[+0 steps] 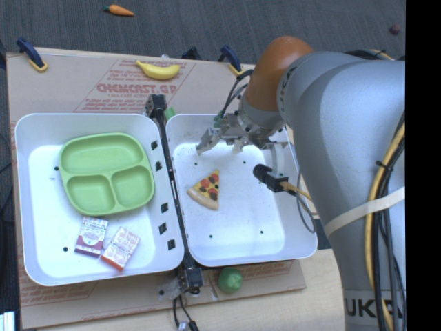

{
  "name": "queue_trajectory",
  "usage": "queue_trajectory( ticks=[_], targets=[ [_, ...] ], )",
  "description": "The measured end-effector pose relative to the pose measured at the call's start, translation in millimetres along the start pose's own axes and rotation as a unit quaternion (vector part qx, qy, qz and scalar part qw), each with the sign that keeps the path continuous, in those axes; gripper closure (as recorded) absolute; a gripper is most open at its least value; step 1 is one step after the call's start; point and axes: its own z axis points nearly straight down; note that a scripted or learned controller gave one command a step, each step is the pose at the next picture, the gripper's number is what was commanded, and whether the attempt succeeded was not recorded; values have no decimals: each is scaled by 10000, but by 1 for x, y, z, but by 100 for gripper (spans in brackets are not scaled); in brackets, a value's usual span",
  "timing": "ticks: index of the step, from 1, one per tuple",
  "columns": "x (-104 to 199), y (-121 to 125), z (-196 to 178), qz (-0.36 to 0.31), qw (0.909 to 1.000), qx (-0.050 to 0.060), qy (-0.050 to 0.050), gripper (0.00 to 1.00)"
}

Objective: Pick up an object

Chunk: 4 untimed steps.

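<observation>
A toy pizza slice lies flat near the middle of the right bin. My gripper hangs over the far part of that bin, a little beyond the slice and apart from it. Its two fingers are spread open and nothing sits between them. In the left bin rests a green divided plate, with two small snack packets in front of it.
A toy banana lies on the cardboard behind the bins. A green ball sits at the front edge, outside the right bin. A toy carrot is on the floor beyond. The arm's big grey body covers the right side.
</observation>
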Motion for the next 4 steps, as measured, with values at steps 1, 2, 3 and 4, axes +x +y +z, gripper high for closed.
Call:
queue_trajectory(
  ticks=[1, 2, 3, 4],
  targets=[
    [0, 0, -11, -16, 10000, 5, 0, 100],
    [105, 1, -102, -1, 10000, -21, 7, 100],
    [93, -94, -120, 5, 10000, -1, -12, 100],
    [93, -94, -120, 6, 10000, -1, -10, 0]
  ],
)
